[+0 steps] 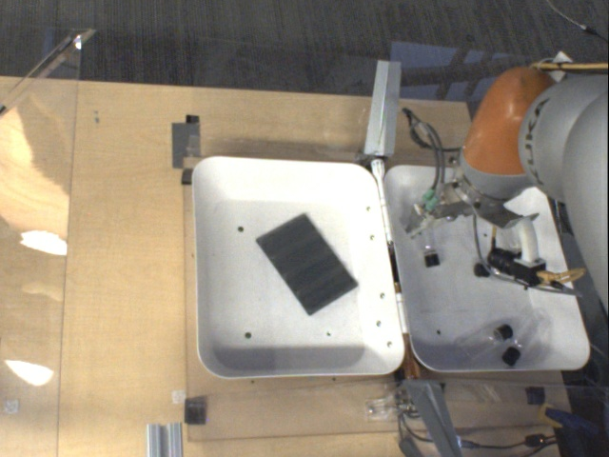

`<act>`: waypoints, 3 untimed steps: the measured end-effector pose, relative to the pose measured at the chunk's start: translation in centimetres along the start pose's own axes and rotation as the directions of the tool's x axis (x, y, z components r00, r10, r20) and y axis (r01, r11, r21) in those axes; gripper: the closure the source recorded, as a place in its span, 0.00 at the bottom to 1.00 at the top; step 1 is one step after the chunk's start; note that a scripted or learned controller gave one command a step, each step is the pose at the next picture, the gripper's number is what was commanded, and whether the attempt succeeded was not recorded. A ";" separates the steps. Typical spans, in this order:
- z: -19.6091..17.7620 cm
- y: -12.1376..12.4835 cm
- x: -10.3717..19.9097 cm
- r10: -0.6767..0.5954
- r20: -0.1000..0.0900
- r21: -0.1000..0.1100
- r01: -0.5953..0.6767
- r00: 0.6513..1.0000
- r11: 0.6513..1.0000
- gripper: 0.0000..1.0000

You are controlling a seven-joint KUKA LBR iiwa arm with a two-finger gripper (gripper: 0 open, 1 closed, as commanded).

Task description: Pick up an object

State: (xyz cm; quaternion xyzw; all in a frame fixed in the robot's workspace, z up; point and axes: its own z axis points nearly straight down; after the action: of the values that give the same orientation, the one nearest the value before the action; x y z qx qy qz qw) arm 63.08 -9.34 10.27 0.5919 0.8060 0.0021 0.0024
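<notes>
Nearest the viewer, two tiny dark bits [507,345] lie close together at the near end of the right bin [577,348], a shallow white tray. Beside it on the left sits the left bin [224,314], equally white, both resting on a pale wooden bench [105,284].

A flat dark grey slab [306,263] lies in the middle of the left bin, turned at a slant, apart from every wall. It is rectangular, thin and faintly ribbed.

The grey arm [566,150], with its orange band [500,127], reaches in from the right. Its gripper [423,219] hangs over the far left part of the right bin. Whether the claw is wide or narrow cannot be told, and nothing is seen in its grasp. A small black piece [431,257] lies just near it on the bin floor.

The slab looks light and probably stiff, though it may be rubbery. Lying flush on the floor, it offers little to pinch; the best hold is likely across its short width, at the long edges. The small black piece seems very light and easily nudged away, so it would need a centred, straight-down pinch.
</notes>
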 end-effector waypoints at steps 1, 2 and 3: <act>-11.3 3.7 -2.0 0.106 0.002 0.001 -0.106 0.994 0.994 1.00; -12.1 3.9 -1.9 0.098 0.004 0.000 -0.098 0.995 0.995 1.00; -15.8 3.9 -1.3 0.073 0.003 0.001 -0.073 0.997 0.997 1.00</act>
State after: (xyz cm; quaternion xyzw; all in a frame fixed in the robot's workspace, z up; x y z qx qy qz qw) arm 67.09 -9.40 26.09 0.6209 0.7839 0.0010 0.0030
